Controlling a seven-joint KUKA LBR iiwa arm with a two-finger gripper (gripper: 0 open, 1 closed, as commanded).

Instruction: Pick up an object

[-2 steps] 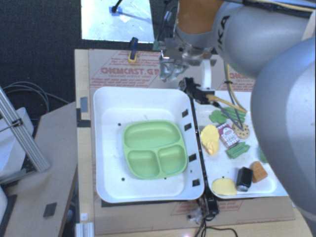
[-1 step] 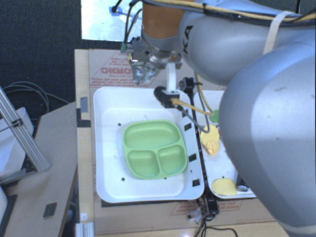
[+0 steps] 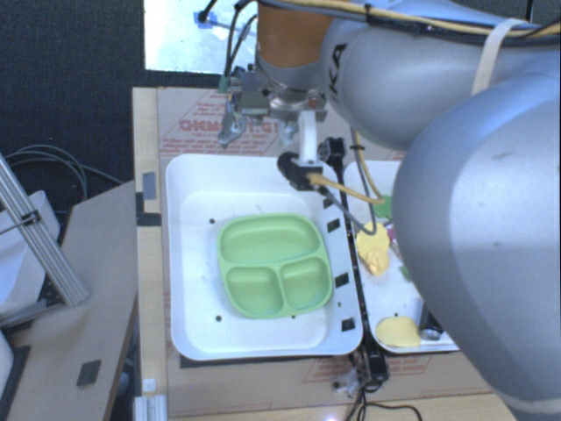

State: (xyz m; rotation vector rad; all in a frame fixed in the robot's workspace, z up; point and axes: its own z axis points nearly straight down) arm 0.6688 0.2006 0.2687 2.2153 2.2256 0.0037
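Hovering at the left bin's far edge, gripper couldn't-tell open or closed; green plate sat nearer, just below it.

Two white bins, one green divided plate, two yellow objects.

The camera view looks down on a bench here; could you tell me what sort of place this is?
Probably a robotics lab test cell, not a home: a grey industrial arm reaches over white bins, a green divided plate lies in one, and loose cables trail beside the bench.
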